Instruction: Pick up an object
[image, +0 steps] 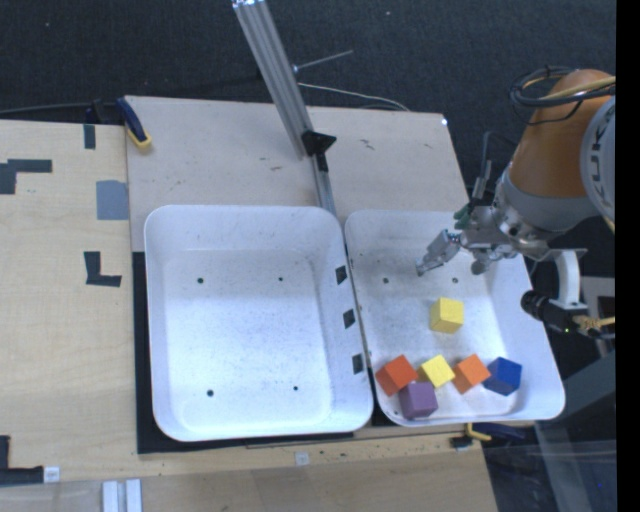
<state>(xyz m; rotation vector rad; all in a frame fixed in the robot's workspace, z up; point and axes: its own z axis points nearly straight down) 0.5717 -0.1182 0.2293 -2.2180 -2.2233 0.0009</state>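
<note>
One gripper (432, 262) on the grey-and-orange arm (560, 140) hangs over the far part of the right bin (365, 235), pointing left and down; whether it is apart or together I cannot tell from this angle. Nothing sits in it.

Just near of the gripper, apart from it, a yellow block (447, 315) lies alone on the bin floor. Further toward the near rim five blocks cluster: an orange block (397, 374) at left, a second yellow block (437, 371) beside it, a purple block (418, 400) nearest the rim and touching both, then another orange block (470, 373) and a blue block (503, 376) at right.

Left bin (160, 300) sits side by side with the right one, rims touching. Both rest on the tabletop (200, 150). A metal rail (280, 75) slants in from the far side toward the seam between the bins.
</note>
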